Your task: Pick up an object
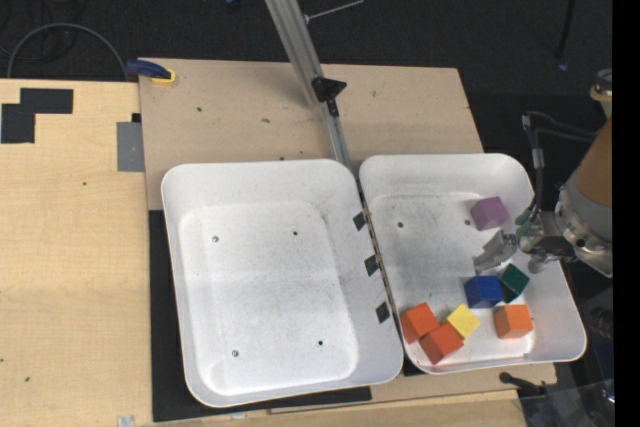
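The right bin (430,185) holds several small blocks. A purple block (488,212) lies near its far right side. A blue block (483,290) and a dark green block (514,281) touch each other in the right half. In the front corner lie a yellow block (463,321), an orange block (513,320) and two red-orange blocks (430,332). My gripper (515,255) reaches in from the right and hangs open just above the blue and green blocks, below the purple one. Its fingers (490,253) stand apart with nothing between them.
The left bin (200,205) sits beside the right one, joined by black clips (370,263). A slanted aluminium rail (295,35) rises behind the bins. The arm's body (595,205) stands over the right bin's right rim.
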Tool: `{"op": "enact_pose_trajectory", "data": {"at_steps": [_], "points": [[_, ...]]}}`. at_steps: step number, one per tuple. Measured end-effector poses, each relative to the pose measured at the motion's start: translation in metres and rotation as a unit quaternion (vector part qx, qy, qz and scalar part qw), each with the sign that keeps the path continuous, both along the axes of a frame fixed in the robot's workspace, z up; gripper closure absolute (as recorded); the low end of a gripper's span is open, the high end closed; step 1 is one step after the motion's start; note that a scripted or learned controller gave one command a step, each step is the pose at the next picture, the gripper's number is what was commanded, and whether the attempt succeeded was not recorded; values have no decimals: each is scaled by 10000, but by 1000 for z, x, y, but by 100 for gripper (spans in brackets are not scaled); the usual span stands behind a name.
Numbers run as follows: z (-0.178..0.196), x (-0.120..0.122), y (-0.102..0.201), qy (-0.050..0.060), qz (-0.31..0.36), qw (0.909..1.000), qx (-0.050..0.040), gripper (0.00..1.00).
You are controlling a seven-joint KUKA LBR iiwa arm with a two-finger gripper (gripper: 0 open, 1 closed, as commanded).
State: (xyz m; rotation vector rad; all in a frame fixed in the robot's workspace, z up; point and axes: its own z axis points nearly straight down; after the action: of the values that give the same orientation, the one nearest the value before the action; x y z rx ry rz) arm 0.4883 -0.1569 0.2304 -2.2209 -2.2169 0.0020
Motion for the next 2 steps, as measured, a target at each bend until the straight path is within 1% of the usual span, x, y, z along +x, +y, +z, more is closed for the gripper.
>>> {"op": "enact_pose_trajectory", "data": {"at_steps": [1, 2], "points": [[-106, 15, 36, -4, 5, 10000, -4, 0], [-98, 14, 34, 7, -49, 10000, 0, 100]]}}
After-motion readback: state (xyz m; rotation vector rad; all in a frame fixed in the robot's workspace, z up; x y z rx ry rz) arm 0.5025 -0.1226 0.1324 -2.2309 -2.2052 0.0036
